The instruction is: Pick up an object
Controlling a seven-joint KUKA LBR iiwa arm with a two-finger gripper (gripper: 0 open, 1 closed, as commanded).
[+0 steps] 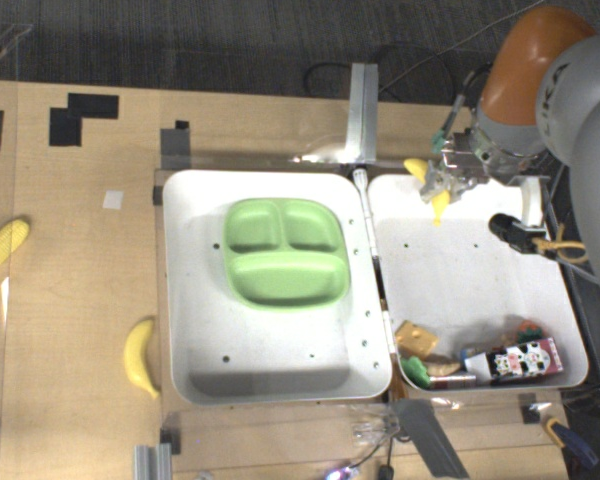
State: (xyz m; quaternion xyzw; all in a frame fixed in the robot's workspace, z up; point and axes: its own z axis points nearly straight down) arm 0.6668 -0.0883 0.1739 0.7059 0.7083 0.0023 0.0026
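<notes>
My gripper (442, 180) hangs over the far left corner of the right bin (480, 278). A small yellow object (437, 206) sits between its fingers, one end poking out below them and the other end (414, 168) up and to the left. The gripper is shut on it, and the object appears lifted off the bin floor. Along the right bin's front edge lie a brown piece (416, 339), a green item (414, 372), a tube-like thing (458, 367) and a colourful printed box (526, 359).
A green divided plate (285, 251) lies in the left bin (195, 298). On the bench to the left of the bins lie a banana (140, 356) and a corn cob (2, 248). A metal post (363, 118) stands behind the divider between the bins.
</notes>
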